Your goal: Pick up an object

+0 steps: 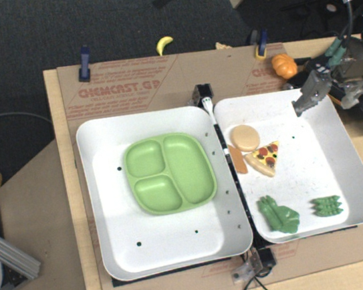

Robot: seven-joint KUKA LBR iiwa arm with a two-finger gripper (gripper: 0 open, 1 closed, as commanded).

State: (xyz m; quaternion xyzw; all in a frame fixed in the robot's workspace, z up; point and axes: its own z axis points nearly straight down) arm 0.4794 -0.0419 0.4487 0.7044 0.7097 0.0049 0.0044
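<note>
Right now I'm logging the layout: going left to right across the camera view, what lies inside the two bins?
Green divided plate → pizza slice → green pea pods. The round bread and the leafy green toy overlap others in the order, so they are left out.

Even, diffuse overhead lighting; scene moderately bright. White bins near overexposure, faint glare on left bin's floor beside green divided plate. Shadows soft and short, thin dark rim under bin edges on cardboard surface. Dark carpet at top underexposed, detail lost. Focus fair at centre; slight softness and grain throughout. Gripper region mildly blurred.
</note>
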